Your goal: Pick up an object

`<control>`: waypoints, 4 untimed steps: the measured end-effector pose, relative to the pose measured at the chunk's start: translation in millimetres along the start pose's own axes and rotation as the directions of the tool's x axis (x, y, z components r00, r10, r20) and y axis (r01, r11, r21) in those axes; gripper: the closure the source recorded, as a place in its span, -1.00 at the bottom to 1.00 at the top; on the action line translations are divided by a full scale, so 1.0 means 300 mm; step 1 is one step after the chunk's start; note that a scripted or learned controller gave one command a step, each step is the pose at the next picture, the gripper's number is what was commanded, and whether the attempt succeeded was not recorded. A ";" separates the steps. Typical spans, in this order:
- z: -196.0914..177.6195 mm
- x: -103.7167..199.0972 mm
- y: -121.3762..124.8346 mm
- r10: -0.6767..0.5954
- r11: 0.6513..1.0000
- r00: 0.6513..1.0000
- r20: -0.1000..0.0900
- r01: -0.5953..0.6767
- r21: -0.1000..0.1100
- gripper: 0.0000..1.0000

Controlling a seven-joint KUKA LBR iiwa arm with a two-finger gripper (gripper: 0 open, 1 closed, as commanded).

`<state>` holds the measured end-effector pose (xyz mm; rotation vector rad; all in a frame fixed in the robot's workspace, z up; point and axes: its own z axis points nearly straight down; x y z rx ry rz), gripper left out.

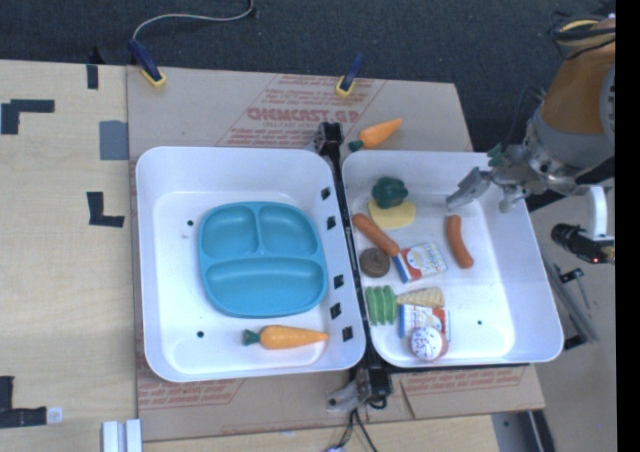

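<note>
Jaws (487, 190) spread open, empty, above right bin (520, 270); sausage (459, 241) lies below, apart

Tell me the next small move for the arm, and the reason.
Probably lower the gripper down and slightly left onto the sausage. It hovers over the right bin near its upper right, carrying nothing visible, and that sausage lies closest, apart from the crowded toys.
</note>
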<state>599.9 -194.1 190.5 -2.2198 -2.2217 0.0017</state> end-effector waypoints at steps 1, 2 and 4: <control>0.345 0.018 -0.027 -0.001 1.000 1.000 0.001 0.001 -0.004 -1.00; 0.310 0.014 -0.025 -0.001 1.000 1.000 0.005 0.001 -0.008 1.00; 0.018 0.506 0.057 -0.002 1.000 1.000 -0.001 0.002 -0.003 1.00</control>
